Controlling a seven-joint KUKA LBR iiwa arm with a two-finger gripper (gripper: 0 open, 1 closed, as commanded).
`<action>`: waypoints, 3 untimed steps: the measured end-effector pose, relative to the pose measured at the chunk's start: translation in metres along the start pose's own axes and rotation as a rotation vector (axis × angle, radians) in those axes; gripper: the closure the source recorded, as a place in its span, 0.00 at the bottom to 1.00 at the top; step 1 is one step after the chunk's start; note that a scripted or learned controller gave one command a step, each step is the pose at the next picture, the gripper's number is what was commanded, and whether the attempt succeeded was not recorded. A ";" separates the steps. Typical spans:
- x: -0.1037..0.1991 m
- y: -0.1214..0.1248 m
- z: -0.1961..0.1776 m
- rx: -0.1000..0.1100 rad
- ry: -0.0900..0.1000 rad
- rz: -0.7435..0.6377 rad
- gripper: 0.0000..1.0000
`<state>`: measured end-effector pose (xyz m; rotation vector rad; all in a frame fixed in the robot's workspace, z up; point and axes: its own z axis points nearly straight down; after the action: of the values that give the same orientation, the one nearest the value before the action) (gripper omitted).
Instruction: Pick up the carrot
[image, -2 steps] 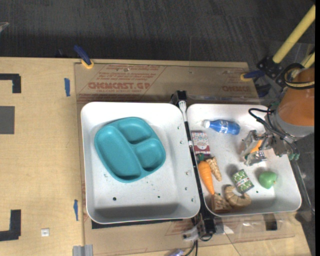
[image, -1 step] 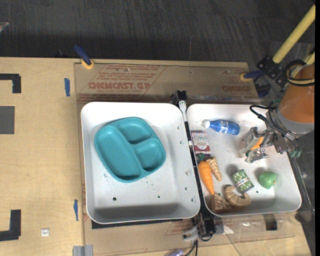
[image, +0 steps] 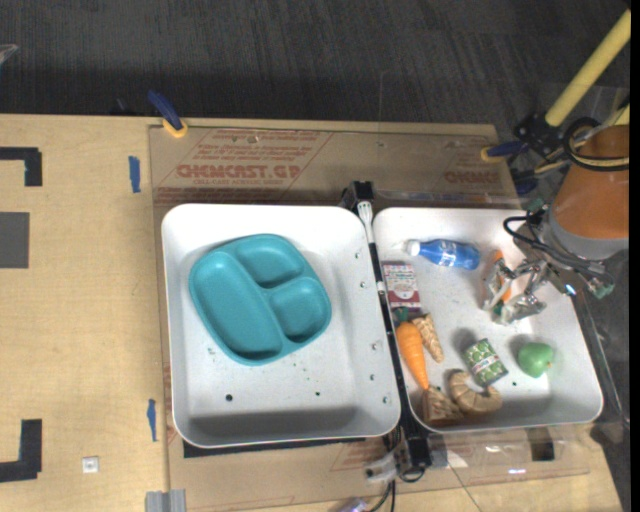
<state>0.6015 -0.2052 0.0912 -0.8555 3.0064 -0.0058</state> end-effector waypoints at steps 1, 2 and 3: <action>0.001 0.001 0.002 -0.003 0.003 0.000 0.00; -0.004 0.000 -0.012 0.004 -0.012 0.003 1.00; -0.004 0.000 -0.011 0.003 -0.011 0.003 0.00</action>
<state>0.6046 -0.2032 0.1026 -0.8481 2.9969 -0.0050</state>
